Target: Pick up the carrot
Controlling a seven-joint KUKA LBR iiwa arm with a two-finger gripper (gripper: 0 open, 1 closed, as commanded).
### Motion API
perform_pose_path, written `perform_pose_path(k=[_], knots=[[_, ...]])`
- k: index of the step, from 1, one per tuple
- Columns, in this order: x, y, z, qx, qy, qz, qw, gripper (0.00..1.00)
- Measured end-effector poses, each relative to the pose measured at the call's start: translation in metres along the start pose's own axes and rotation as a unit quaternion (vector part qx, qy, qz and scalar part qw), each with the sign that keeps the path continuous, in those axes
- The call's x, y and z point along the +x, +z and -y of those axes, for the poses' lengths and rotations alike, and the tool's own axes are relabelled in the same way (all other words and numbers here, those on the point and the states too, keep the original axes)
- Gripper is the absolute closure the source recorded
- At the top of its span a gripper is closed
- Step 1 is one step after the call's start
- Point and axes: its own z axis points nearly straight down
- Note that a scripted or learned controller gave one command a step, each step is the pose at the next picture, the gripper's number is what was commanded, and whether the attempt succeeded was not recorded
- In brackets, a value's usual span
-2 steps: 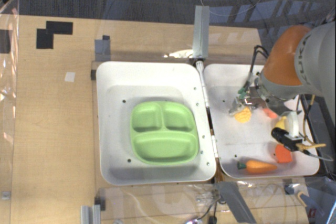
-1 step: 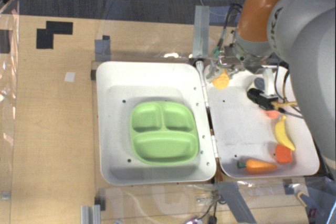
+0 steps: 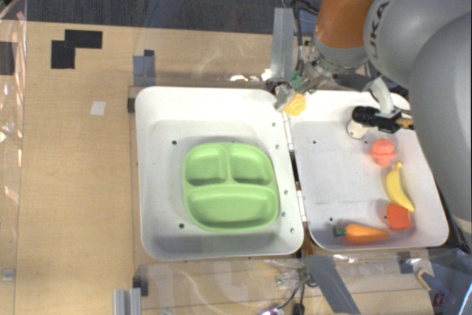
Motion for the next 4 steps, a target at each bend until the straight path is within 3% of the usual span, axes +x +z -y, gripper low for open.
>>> perform_pose_path(k=[1,2,3,4], knots=[[-0.012,0.000,0.007,0.000,0.034,0.000,0.9994,1.00],[-0.116,0.001,0.113,0.001,0.023,0.000,0.9997,1.00],[-0.104,-0.111,0.135,0.000,0.063,0.001,0.9980,1.00],[-0.050,-0.023,0.092,0.001,-0.035,-0.001,0.9994,1.00]])
